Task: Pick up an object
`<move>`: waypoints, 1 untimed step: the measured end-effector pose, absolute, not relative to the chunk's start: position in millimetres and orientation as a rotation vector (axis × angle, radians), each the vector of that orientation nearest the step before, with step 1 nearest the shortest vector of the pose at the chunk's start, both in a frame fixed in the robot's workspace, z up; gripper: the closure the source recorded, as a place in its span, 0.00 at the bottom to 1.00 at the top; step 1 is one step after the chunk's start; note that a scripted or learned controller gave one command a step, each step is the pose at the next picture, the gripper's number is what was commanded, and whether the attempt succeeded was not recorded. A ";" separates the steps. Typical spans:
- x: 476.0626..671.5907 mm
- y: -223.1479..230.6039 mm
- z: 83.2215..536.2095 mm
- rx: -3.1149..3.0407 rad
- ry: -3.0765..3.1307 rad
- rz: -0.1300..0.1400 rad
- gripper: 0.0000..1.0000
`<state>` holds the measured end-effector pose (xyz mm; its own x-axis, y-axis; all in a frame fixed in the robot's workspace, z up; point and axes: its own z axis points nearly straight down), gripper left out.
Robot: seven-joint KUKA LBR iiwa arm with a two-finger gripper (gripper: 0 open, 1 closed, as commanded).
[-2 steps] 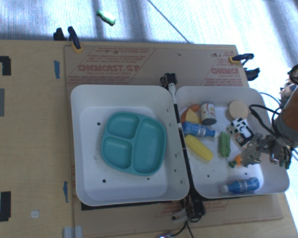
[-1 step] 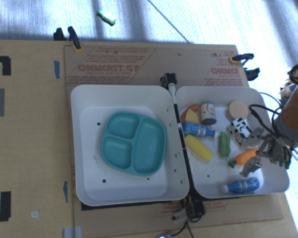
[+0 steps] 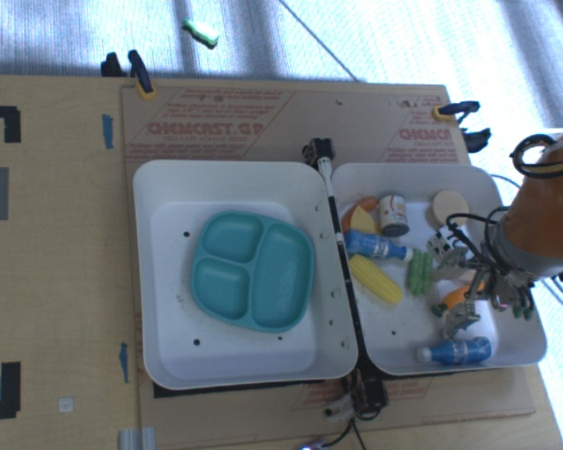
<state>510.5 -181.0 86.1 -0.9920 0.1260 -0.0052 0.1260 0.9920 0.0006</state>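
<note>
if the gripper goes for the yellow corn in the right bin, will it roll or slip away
The corn looks rounded and tapered, lying on its side on the right bin floor, so a nudge across its length would probably roll it. Its glossy surface suggests smooth plastic, likely light and somewhat slippery. The blue bottle close beside it might block rolling that way.

A single camera hangs high above the bench [image 3: 56, 251] and looks down at a slant, far enough off to take in both white bins whole, the left bin [image 3: 159, 279] and the right bin [image 3: 516, 345]. The far edge of the bench lies toward the top, and the arm [image 3: 544, 223] enters from the right edge.
</note>
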 end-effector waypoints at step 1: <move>483.8 -138.3 86.8 -0.235 3.119 -0.003 0.00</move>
